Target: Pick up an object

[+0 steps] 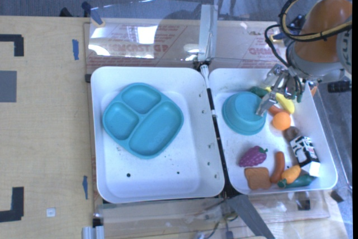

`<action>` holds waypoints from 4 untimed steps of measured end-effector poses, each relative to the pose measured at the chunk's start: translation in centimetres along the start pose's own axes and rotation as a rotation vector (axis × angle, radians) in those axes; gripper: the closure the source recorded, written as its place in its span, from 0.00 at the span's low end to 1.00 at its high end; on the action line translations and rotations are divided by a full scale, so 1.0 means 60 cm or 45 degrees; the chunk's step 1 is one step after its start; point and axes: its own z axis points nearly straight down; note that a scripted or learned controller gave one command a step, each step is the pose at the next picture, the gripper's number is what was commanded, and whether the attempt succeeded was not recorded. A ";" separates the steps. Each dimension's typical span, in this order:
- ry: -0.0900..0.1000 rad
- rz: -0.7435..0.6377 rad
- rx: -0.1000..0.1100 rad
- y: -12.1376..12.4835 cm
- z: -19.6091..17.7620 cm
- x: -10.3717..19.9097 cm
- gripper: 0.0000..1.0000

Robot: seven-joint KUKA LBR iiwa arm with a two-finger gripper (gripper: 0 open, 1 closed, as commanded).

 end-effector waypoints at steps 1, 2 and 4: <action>-0.012 0.042 -0.003 -0.034 0.006 0.022 0.00; -0.017 0.127 -0.011 -0.079 0.009 0.004 0.00; -0.024 0.270 -0.011 -0.128 0.007 0.029 0.00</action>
